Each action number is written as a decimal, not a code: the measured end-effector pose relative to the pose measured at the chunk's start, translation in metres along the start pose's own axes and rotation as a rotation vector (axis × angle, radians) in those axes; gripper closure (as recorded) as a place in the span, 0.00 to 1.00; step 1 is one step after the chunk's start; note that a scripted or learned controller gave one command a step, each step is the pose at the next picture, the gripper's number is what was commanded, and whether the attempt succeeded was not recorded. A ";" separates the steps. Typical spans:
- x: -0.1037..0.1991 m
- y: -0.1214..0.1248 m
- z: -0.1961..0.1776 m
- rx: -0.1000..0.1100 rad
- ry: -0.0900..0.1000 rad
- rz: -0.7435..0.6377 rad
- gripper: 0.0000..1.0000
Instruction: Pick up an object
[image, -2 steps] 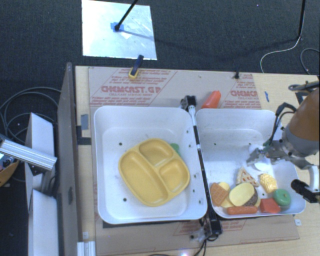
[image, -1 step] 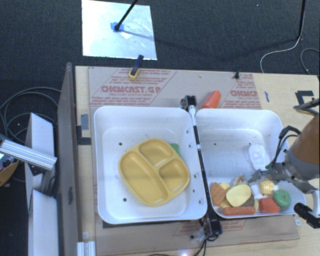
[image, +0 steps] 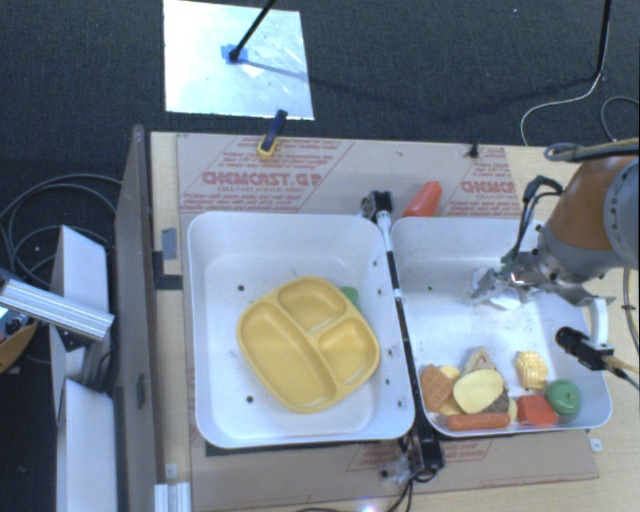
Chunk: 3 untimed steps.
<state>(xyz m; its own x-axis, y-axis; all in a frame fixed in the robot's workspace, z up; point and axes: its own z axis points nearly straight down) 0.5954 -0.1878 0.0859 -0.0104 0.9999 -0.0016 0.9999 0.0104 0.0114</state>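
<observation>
The gripper (image: 497, 288) is seen low over bare floor of the right bin (image: 440, 250); its state cannot be told. Toy foods (image: 490, 390) are heaped at lower right, well apart.

We see our arm (image: 600, 215) as a rounded body, grey at the frame's edge with a broad orange band across it. Below the band sits a grey, metallic wrist section, and from it a small silvery gripper (image: 497, 287) whose shape is blurred, perhaps with pale fingers. A thin black cable loops along the wrist, and a black fitting hangs off a white bracket.
</observation>
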 end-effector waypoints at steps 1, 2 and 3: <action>-0.020 -0.070 0.001 0.015 0.001 0.013 0.00; 0.006 -0.006 -0.002 0.005 0.001 0.002 0.00; -0.019 -0.111 0.000 0.016 0.002 0.017 0.00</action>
<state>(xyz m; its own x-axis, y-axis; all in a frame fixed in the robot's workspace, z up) 0.4850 -0.2074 0.0844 0.0063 1.0000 0.0000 1.0000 -0.0063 -0.0041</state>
